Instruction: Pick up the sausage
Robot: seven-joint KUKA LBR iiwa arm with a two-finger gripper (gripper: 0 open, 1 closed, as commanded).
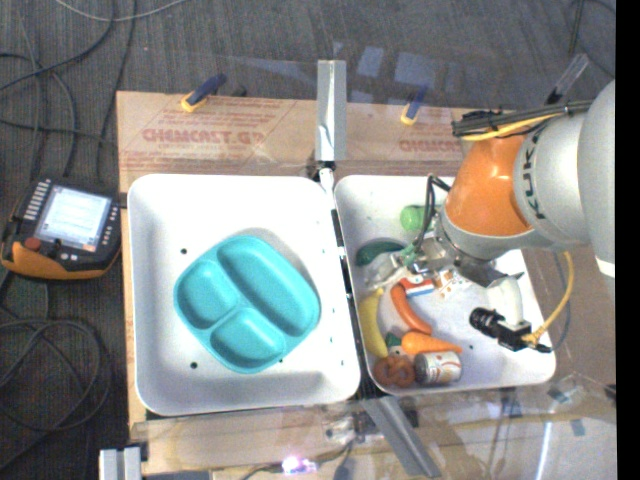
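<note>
The sausage, an orange-red curved piece, lies in the right bin left of the middle, running from upper left to lower right. My gripper hangs under the orange wrist band, right above the sausage's upper end and close to it. The wrist hides much of the bin's upper middle. Nothing visibly sits in the gripper.
Around the sausage lie a yellow banana to its left, a carrot, a small can and a brown round piece below. A green ball and a dark green item sit above. The left bin holds a teal divided plate.
</note>
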